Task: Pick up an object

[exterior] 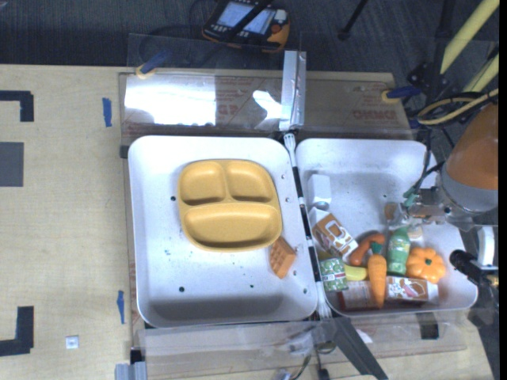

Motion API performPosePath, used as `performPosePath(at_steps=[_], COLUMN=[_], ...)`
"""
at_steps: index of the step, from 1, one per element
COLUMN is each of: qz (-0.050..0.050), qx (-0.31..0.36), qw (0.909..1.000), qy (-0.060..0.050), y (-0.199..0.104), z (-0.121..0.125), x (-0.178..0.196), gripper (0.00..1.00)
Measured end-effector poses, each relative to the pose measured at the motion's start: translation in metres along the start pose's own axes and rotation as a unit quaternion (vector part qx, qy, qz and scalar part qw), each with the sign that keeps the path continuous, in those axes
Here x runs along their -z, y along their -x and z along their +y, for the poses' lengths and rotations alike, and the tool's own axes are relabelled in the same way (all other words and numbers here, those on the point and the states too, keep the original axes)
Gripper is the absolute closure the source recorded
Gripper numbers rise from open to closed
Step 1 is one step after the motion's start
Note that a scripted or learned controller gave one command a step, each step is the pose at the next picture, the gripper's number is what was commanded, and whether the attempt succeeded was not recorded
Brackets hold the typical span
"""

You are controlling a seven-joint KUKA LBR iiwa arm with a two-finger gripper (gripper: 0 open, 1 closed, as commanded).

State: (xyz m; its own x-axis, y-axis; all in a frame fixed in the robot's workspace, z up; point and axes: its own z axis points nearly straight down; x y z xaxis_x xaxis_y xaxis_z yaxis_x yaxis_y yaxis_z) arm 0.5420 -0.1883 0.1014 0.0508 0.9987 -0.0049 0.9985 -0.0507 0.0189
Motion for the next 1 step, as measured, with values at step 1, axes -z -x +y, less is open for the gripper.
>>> performPosePath(at_steps=[1], qz=[0.003], qx=[0.072], qw=[0.9974], qy=[-0.009], y=[-0.0581], z=[-0.0207], x=[0.1173], gripper=[1.0])
